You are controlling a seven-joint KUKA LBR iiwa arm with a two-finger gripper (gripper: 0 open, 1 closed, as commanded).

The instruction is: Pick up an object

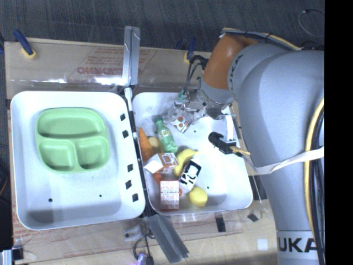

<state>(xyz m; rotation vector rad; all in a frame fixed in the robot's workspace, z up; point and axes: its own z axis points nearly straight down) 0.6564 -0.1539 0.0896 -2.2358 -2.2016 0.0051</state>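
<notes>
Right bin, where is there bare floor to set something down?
In the right bin, bare floor lies between the banana, the lemon and its right wall. Its left side is crowded with the carrot, green bottle and carton.

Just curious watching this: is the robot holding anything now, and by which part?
Cannot tell. The gripper is at the far end of the right bin, beside a red-and-white packet, but any hold is too blurred to see.
</notes>
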